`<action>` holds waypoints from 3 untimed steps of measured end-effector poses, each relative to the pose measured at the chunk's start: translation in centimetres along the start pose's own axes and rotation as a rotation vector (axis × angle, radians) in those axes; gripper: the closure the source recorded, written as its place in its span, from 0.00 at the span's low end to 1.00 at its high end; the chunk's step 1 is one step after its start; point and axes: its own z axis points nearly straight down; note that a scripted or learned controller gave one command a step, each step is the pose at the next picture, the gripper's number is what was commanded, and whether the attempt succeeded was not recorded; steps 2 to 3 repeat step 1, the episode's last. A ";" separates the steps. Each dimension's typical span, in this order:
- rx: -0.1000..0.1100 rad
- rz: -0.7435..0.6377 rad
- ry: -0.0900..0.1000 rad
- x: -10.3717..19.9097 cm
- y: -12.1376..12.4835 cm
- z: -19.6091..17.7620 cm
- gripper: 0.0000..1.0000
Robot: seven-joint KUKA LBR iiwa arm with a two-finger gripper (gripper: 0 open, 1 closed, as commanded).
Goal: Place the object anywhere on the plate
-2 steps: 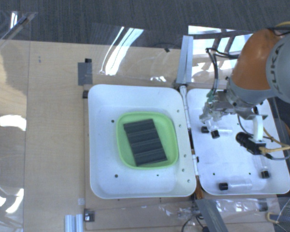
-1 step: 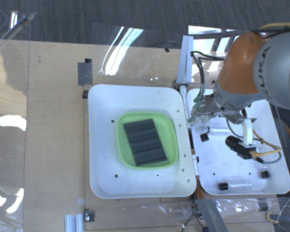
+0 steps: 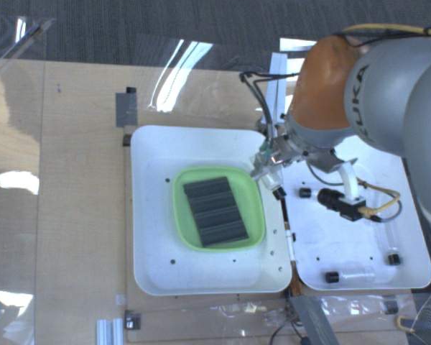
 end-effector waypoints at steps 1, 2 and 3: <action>0.000 0.001 0.000 0.0 0.0 0.0 0.00; 0.000 0.001 0.000 0.0 0.0 0.0 0.00; 0.000 0.001 0.000 0.0 0.0 0.0 0.00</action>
